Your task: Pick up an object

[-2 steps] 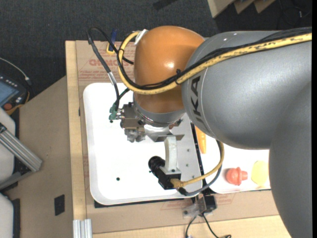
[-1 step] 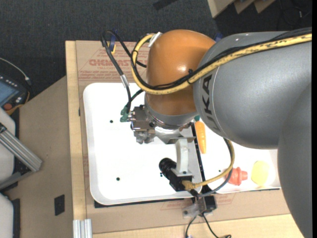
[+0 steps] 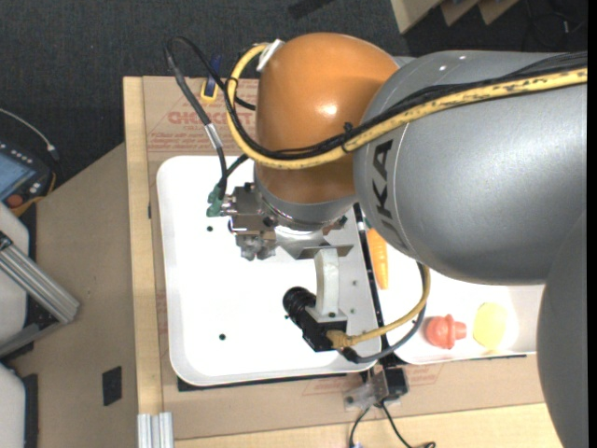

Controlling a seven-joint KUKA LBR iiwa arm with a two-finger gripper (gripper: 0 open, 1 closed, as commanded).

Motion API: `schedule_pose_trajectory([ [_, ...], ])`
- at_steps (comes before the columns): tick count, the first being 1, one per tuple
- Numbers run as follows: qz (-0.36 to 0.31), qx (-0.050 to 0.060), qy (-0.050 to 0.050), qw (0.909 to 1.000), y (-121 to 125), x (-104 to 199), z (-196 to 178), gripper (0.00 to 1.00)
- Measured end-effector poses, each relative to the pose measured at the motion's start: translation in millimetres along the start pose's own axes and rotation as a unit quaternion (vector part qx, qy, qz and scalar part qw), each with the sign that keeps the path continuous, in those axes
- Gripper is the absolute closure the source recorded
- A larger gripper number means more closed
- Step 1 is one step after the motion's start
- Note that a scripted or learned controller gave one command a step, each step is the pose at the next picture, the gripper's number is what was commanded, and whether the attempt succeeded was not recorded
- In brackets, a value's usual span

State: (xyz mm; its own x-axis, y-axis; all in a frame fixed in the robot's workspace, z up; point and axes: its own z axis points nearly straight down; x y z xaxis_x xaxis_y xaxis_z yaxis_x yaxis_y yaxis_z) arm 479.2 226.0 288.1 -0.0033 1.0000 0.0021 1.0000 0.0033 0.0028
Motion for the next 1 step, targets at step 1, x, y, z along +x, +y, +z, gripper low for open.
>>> schedule_pose_trajectory([
  [1,0.002,0.003,-0.002,1.0,21.4,-1.8,23.1,1.0],
])
